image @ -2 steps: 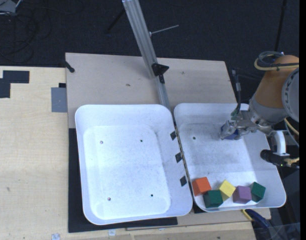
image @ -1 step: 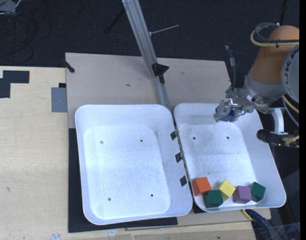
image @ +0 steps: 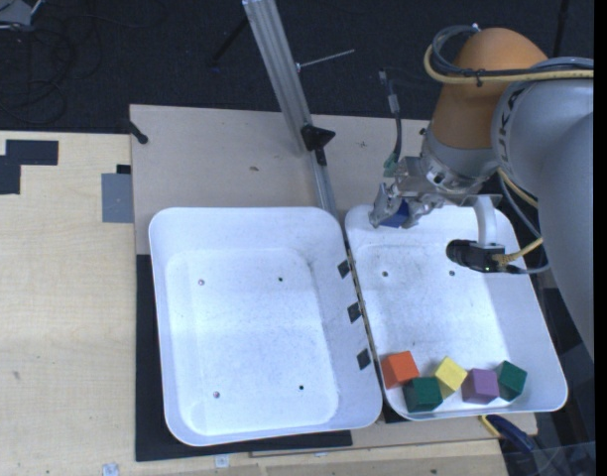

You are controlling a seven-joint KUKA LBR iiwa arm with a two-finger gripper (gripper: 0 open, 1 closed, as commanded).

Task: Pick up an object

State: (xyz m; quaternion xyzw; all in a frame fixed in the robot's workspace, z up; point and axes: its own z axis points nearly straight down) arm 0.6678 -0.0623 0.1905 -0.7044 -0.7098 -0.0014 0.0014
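Five cubes line the right bin's near edge; gripper grips blue block.

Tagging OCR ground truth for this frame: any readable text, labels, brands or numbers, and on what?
None readable.
The blocks, orange, yellow, purple and two green, have plain faces.
Both white bins carry no markings, just dark dots.
The black clips along the bins' shared edge are unmarked.
The arm's orange band shows no logo.
Blue shows at the gripper; too small for any print.
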